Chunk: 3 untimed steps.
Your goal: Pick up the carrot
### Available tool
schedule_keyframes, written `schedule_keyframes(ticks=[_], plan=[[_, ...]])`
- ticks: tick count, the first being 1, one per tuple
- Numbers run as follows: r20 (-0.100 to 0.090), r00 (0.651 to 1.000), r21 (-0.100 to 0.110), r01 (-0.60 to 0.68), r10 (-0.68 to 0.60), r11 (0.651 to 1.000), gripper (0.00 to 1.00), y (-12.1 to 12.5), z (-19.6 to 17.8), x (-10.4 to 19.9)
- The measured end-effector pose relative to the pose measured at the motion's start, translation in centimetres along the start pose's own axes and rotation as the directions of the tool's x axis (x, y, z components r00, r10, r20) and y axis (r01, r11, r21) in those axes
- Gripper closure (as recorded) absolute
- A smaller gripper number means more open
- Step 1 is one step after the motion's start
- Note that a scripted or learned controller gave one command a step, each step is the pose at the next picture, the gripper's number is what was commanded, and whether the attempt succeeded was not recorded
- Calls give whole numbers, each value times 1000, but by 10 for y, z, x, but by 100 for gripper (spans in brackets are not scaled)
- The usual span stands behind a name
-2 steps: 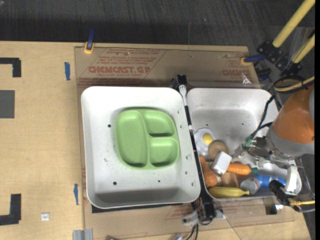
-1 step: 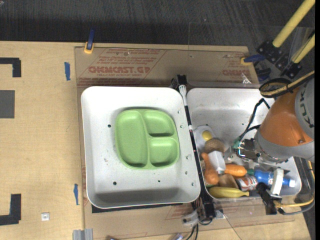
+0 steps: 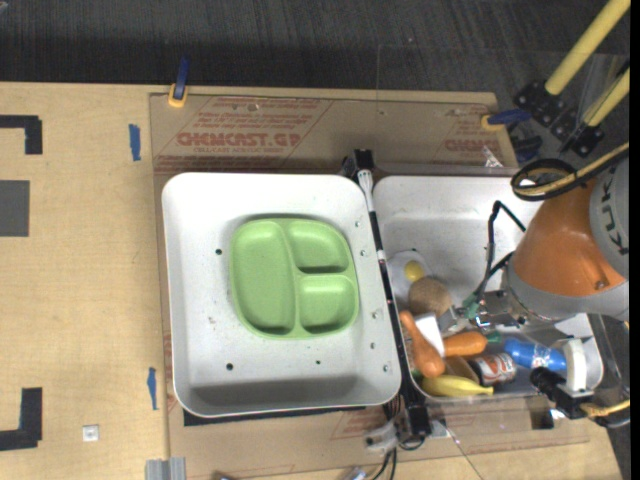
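The orange carrot (image 3: 427, 357) lies slantwise in the right bin (image 3: 450, 208), near its left wall and front corner, with a white piece (image 3: 430, 330) partly over it. A shorter orange piece (image 3: 466, 344) lies just to its right. My gripper (image 3: 480, 313) hangs low over the bin's middle, right above that shorter orange piece and to the right of the carrot. The grey and orange wrist (image 3: 560, 253) hides much of the bin behind it.
Crowded around the carrot are a brown round item (image 3: 430, 293), a white and yellow item (image 3: 410, 268), a banana (image 3: 460, 387), a brown can (image 3: 495, 369) and a blue bottle (image 3: 530, 353). The left bin (image 3: 200, 358) holds a green divided plate (image 3: 293, 275).
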<state>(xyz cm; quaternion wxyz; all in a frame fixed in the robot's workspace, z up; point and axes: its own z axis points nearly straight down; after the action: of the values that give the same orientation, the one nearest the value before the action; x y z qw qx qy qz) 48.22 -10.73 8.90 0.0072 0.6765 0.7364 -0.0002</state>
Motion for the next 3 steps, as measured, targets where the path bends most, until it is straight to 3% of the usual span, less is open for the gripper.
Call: schedule_keyframes(ticks=[1, 2, 3], plan=[[27, 1000, -28, -8, 9, 1000, 100, 5, -14, -9], [28, 997, -24, -66, 67, 998, 100, 2, -3, -7], [-9, 993, 3, -114, 114, 993, 100, 11, -98, 59]])
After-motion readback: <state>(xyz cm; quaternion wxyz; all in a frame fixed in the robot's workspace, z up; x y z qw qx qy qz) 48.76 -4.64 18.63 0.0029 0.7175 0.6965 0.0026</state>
